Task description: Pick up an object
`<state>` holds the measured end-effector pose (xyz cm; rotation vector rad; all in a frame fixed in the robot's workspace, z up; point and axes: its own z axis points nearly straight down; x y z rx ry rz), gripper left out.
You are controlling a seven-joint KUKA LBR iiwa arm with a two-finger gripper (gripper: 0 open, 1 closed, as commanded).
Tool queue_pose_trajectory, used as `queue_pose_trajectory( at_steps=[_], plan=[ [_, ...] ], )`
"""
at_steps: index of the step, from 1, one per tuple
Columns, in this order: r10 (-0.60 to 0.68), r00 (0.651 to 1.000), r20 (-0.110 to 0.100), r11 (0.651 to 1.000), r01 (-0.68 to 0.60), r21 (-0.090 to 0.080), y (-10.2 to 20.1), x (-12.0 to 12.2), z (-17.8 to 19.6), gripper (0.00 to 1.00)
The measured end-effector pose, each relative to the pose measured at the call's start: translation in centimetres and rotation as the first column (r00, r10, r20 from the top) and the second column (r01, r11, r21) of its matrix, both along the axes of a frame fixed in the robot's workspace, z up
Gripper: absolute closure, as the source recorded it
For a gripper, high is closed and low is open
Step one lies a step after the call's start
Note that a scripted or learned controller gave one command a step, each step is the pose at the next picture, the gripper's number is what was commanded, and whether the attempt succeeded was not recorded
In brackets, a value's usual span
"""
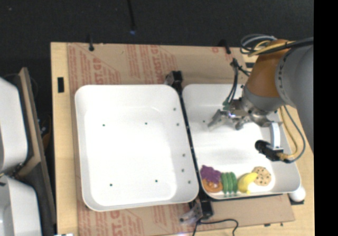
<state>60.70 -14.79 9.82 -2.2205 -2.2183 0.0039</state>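
Along the front edge of the right bin (232, 150) lies a row of toy foods. From left to right they are a purple piece (209, 173) on an orange ring (212, 186), a green ridged piece (228, 182), a yellow piece (246, 182) and a chocolate-chip cookie (262, 176). My gripper (226, 122) hangs over the back half of the same bin, well behind the toys. Its two fingers are spread, open, with only bare white bin floor between them.
The left bin (132, 145) sits beside the right one, and a black divider rail (186, 129) runs between them. The arm's grey body and orange band (266, 79) cover the right bin's back right corner. Cables loop beside the wrist (272, 148).
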Motion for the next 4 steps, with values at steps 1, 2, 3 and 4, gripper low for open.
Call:
queue_pose_trajectory(
  at_steps=[1, 2, 3, 4],
  plan=[
    [-0.001, 1.000, 0.006, 1.000, 0.001, -0.001, -0.1, 0.2, 1.3, 1.00],
    [0.001, 1.000, 0.010, 1.000, -0.001, -0.001, 0.3, 0.8, 7.5, 1.00],
    [0.001, 1.000, 0.008, 1.000, -0.001, -0.001, 0.1, 1.3, 11.8, 1.00],
    [0.001, 1.000, 0.009, 1.000, -0.001, -0.001, 0.0, 1.4, 17.1, 1.00]
  ],
)
